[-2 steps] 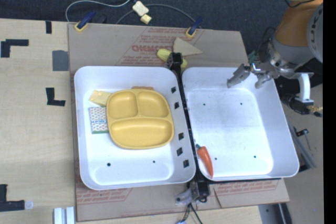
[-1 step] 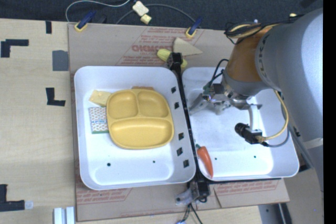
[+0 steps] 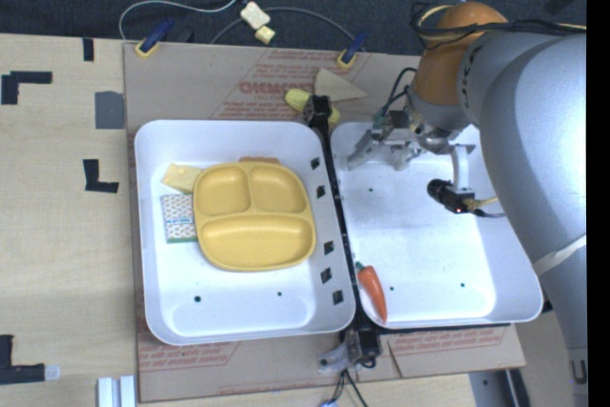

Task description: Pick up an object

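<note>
The left bin (image 3: 152, 234) holds a yellow divided plate (image 3: 254, 214) lying flat across its middle; just beside the plate's left edge sits a small patterned block (image 3: 177, 217), and above that a pale yellow wedge (image 3: 179, 175), partly tucked under the plate's rim as far as the slanted view lets one judge. Along the divider between the two bins, an orange carrot (image 3: 372, 291) lies in the right bin (image 3: 429, 253), at its near left corner, touching or almost touching the wall; nothing grips it. Further right, the grey arm (image 3: 534, 138) with its orange band reaches over the right bin's far side; the gripper (image 3: 386, 148) hangs low near the far left corner, well apart from the carrot; whether it is open or closed I cannot tell, and no object shows in its grasp.
</note>
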{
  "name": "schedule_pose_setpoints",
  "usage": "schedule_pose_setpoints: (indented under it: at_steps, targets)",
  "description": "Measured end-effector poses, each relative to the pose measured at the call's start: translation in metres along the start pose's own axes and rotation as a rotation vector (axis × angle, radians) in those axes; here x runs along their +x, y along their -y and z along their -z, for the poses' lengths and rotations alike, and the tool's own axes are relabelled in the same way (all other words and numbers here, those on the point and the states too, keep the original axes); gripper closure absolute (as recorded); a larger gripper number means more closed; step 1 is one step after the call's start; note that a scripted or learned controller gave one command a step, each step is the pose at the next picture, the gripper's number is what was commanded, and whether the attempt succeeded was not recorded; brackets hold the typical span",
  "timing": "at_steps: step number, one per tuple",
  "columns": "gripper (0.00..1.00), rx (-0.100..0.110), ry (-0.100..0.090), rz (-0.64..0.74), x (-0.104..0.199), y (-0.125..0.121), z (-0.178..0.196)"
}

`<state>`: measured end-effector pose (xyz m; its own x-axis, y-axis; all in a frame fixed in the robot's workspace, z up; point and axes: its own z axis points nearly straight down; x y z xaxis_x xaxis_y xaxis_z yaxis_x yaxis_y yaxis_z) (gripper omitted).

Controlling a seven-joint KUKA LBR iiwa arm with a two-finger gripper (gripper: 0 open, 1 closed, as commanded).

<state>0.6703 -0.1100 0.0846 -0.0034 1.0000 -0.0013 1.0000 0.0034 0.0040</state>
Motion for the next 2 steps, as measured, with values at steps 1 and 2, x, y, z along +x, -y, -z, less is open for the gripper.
schedule_pose_setpoints:
  at_steps: [1, 2]
  targets:
    - [1.00, 0.000, 0.002, 0.000, 0.000, 0.002, 0.012]
    - [1.00, 0.001, -0.004, 0.004, 0.078, 0.078, 0.105]
